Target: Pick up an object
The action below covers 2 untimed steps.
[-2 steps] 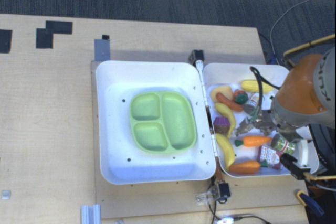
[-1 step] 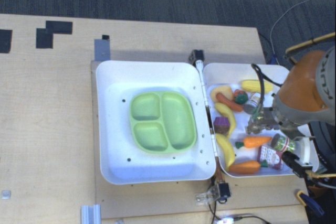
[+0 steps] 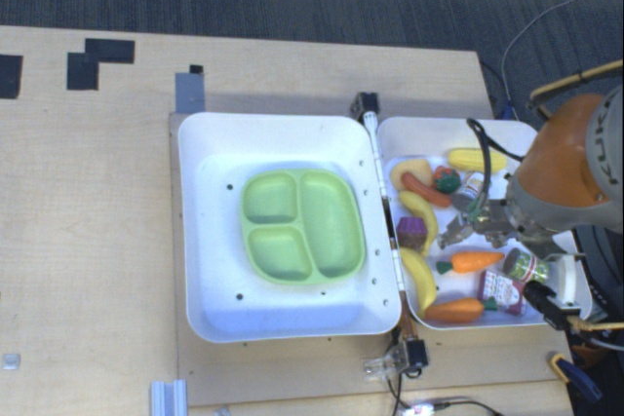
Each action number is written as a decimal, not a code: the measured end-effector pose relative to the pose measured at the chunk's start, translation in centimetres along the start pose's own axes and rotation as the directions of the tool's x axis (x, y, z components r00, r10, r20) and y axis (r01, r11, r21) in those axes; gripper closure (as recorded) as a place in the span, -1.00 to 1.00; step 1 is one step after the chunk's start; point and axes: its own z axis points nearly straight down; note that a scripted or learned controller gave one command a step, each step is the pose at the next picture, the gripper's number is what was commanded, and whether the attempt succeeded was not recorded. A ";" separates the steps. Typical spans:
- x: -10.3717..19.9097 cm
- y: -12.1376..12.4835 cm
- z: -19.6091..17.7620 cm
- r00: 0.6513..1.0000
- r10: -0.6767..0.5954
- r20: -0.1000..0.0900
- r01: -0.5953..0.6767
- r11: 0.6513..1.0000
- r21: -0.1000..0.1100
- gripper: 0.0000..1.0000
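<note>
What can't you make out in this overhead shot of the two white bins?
- Camera view: two-finger gripper, too small and blurred to tell open or shut.
- Red-labelled packet, print too small to read.
- Shallow white right bin, its far right side hidden by the grey and orange arm.

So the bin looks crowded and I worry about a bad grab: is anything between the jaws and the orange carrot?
Nothing visible sits between. The gripper hovers just above the carrot, with the purple toy to its left.

Surface is showing pale matt wood grain. Both bins are looking like smooth glossy white plastic; the green tray likewise (softer sheen). Toy carrot is appearing shiny plastic.
</note>
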 end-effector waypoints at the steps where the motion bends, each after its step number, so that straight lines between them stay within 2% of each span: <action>1: 0.1 0.2 -1.1 1.000 -0.002 0.000 0.002 1.000 -0.004 1.00; 2: -5.8 3.6 2.0 1.000 0.003 -0.002 -0.003 1.000 0.017 1.00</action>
